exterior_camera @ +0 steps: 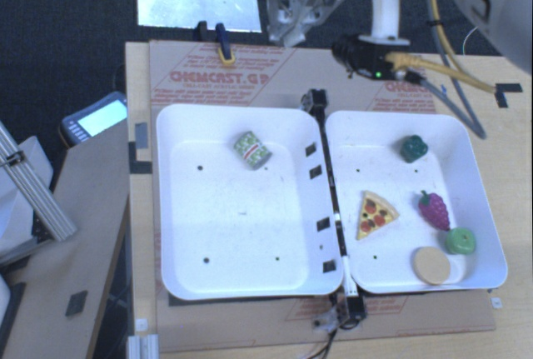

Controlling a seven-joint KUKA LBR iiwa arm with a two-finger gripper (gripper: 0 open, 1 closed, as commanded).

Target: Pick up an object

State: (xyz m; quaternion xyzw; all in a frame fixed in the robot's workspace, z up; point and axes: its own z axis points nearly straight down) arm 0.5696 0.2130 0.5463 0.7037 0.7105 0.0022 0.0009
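Note:
My gripper [291,22] hangs high over the back of the bench, above the cardboard sheet and behind the left bin [179,182], well away from every object. A small can with a green and red label [251,149] lies on its side in the left bin's far part. The right bin [479,174] holds a dark green pepper [413,148] at the back, a pizza slice [376,214] in the middle, purple grapes [434,210], a green apple [460,241] and a tan round disc [432,266] at the front right.
A black divider with clips [326,191] runs between the two bins. Yellow and grey cables [441,78] cross the bench behind the right bin. A yellow-handled clamp [223,45] holds the cardboard at the back edge. A handheld device [96,120] lies to the left.

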